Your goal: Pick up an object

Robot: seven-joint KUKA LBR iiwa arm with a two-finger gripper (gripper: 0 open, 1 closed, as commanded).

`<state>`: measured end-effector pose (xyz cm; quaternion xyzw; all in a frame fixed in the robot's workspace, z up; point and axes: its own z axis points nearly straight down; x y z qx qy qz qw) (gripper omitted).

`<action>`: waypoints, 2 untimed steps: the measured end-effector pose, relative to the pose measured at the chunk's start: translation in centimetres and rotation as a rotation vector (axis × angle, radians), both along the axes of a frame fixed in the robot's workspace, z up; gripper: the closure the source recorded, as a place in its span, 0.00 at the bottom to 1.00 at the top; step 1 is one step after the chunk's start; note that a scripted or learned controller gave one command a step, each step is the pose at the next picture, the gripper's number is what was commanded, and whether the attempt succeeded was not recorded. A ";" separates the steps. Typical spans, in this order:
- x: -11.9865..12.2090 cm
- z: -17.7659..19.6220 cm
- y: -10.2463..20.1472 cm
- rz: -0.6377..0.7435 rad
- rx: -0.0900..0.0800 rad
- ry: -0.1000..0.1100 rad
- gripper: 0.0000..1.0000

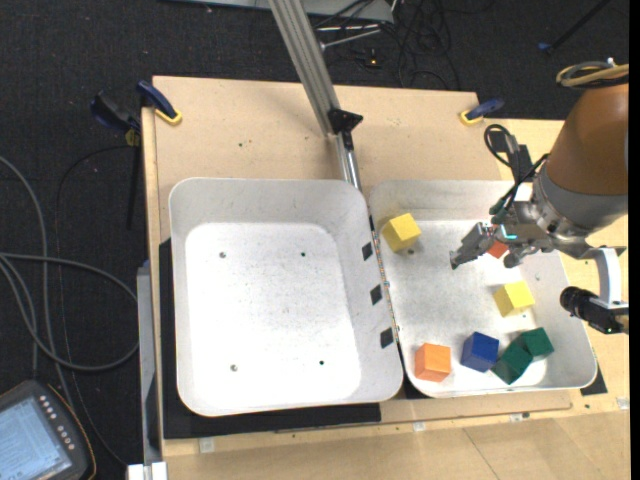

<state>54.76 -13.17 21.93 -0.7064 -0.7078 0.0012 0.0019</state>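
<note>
My gripper (488, 255) hangs over the upper middle of the right bin (440, 298), its two dark fingers spread apart, open. A small red block (497, 250) shows between the fingers, partly hidden by the gripper body; I cannot tell whether it touches them. A yellow block (402, 232) lies to the left near the bin's top left corner. Another yellow block (513, 297) lies just below the gripper. Along the bin's front lie an orange block (433, 361), a blue block (480, 351) and two green blocks (527, 354).
The left bin (200, 268) sits beside the right one, the two sharing a rim with black clips (378, 293). A metal pole (310, 58) slants in from the top. The arm's orange band (598, 133) looms over the right bin's right edge.
</note>
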 end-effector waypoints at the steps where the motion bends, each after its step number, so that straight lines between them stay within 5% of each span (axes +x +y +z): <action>1: 0.1 0.2 0.0 -0.002 -0.001 -0.004 0.00; 2: -0.7 -5.0 -0.7 -0.004 0.000 0.001 0.00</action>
